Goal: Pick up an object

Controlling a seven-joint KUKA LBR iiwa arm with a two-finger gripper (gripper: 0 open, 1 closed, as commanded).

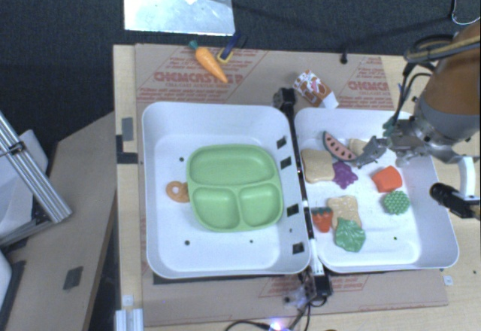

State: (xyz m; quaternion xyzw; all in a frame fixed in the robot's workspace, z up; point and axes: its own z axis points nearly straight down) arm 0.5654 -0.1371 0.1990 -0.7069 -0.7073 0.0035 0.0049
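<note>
Arm: reaches in over the right bin (436,247), orange band above the wrist
Gripper (373,149): hangs low over the right bin's upper half, just beside the watermelon slice (336,146) – whether the jaws are spread or pressed together, I cannot tell
Near the gripper: purple grapes (345,174) just below it, orange piece (387,178) and green ball (395,202) lower right of it
Further off: bread slice (317,165), cracker (345,207), leafy green (349,235) – all lying in the right bin
Left bin (161,171): green divided plate (233,186), a pretzel (178,191) touching its left edge
</note>
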